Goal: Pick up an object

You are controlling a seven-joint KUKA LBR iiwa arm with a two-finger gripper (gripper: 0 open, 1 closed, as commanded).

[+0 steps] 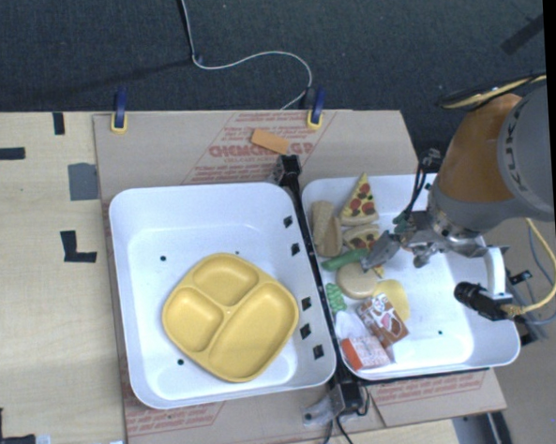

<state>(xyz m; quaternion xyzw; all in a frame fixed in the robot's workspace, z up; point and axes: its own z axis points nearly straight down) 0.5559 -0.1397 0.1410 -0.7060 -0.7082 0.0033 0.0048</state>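
Objects crowd the left half of the right bin, all close to the gripper, whose dark tip hangs low among them. Just below the tip lies a pale round disc, and a yellow piece sits beside that, slightly toward the arm; whether the tip touches either cannot be told. Above the tip rests a pizza slice toy, and to the upper left a tan bread-like roll. A green item pokes out just left of the tip, half buried under the others, its shape unclear. Further below lie a red-and-white packet and an orange-and-white box, overlapping so their edges are hard to separate.

The fingers are blurred against the clutter, so how far they are parted, and whether anything sits between them, cannot be made out. The grey arm with its orange band covers the bin's upper right corner.

Well to the left of the gripper, the left bin holds a yellow divided tray.
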